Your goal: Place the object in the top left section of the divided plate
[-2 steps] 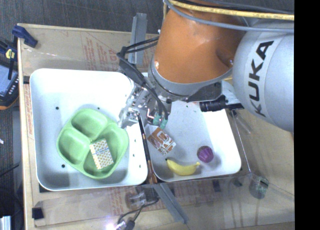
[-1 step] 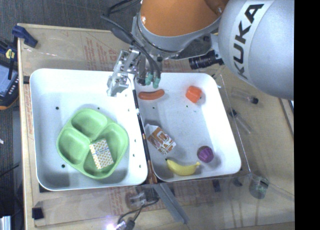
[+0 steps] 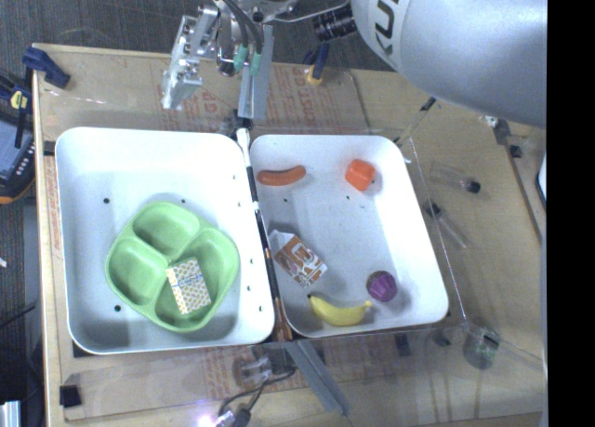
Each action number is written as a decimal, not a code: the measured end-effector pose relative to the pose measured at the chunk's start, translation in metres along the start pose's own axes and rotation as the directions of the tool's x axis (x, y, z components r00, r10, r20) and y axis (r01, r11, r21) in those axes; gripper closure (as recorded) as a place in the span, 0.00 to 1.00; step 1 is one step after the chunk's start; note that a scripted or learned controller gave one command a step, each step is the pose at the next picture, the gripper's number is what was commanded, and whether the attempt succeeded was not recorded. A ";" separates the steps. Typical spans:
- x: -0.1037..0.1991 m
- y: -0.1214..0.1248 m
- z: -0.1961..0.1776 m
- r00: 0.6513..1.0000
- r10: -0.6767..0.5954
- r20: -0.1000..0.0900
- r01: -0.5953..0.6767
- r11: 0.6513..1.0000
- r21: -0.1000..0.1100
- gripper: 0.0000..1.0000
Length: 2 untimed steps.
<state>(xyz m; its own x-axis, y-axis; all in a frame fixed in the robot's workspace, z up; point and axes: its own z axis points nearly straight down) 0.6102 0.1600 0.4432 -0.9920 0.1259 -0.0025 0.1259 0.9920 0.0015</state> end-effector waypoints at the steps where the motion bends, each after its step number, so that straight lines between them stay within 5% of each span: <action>1: -0.036 0.056 0.001 1.000 0.003 -0.002 -0.003 1.000 0.000 1.00; 2: -0.036 0.056 0.001 1.000 0.003 -0.001 -0.003 1.000 0.000 0.00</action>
<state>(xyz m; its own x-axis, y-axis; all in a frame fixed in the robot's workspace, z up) 0.6527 0.2110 0.4427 -0.9916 0.1290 -0.0014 0.1290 0.9916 0.0020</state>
